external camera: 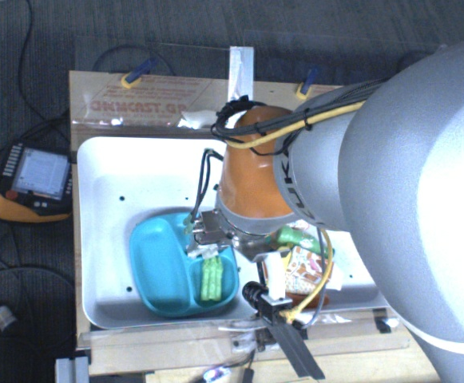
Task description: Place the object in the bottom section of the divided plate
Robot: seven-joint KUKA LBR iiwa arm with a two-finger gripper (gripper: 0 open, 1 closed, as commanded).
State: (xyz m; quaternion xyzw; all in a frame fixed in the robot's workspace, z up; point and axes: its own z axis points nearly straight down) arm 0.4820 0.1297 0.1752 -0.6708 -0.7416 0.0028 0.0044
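Sitting in blue divided plate (161, 268) section: green object (211, 280), w/ gripper (206, 250) above.

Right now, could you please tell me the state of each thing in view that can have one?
divided plate: blue, lying flat in the left bin.
green object: lying in the plate's lower right section.
gripper: low over the plate, just above the green object.
food packages: piled in the right bin, partly hidden by the arm.
handheld device: on the floor, screen lit.
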